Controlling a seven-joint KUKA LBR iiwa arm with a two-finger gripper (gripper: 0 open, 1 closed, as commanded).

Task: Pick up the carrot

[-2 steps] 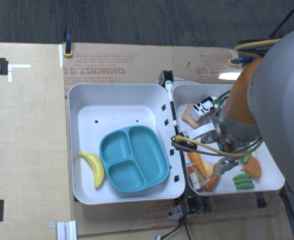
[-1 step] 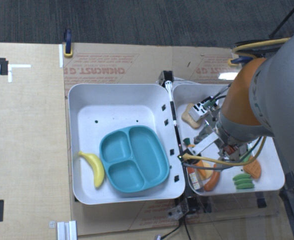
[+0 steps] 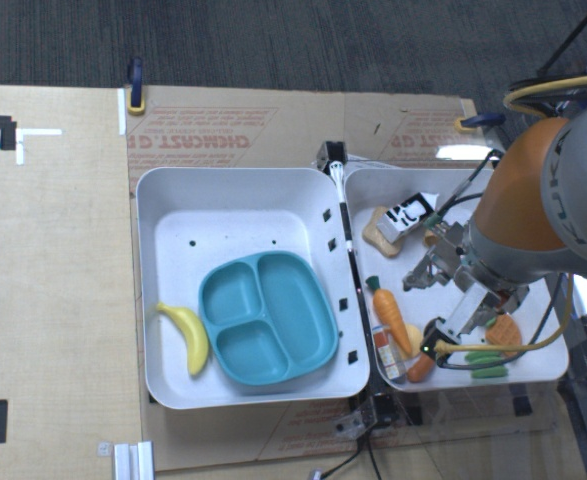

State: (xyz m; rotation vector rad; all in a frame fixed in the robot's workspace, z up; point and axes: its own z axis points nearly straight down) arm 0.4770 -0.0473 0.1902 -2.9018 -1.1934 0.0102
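Bulky grey arm (image 3: pixel 576 196), rounded smooth casing. Broad orange band (image 3: pixel 521 183) wraps it above the wrist. Thin black cables (image 3: pixel 470 183) run loose along the outside. Small gripper (image 3: pixel 431 268): bare silvery metal, angular links, dark joints.

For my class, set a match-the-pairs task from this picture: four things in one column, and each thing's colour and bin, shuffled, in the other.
Things:
1. banana
2. divided plate
3. carrot
4. bread slice

Colour and place:
a. orange, in the right bin
b. teal, in the left bin
c. tan, in the right bin
d. yellow, in the left bin

Pairs: 1-d, 2-b, 3-a, 4-c
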